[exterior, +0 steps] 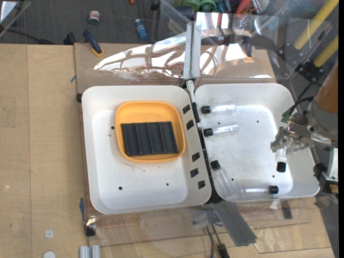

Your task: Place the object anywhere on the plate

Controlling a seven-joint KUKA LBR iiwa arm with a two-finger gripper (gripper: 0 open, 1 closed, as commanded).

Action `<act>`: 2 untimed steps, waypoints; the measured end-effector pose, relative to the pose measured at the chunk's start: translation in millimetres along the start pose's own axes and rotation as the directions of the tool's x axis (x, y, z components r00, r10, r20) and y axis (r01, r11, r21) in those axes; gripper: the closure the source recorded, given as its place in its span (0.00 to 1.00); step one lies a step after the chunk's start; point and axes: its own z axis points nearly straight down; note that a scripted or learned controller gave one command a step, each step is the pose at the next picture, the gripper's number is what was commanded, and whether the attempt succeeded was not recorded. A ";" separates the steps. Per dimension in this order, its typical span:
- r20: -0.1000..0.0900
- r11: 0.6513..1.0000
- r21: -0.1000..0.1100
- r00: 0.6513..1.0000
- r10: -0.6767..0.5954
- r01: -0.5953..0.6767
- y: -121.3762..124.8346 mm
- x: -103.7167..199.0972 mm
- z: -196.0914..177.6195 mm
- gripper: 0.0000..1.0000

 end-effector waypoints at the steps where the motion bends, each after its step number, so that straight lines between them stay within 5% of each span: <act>1: 0.000 1.000 0.000 1.000 0.000 0.000 0.0 0.0 -0.1 0.00; 2: 0.002 0.985 -0.005 0.985 -0.174 0.174 86.0 -21.9 -2.3 0.00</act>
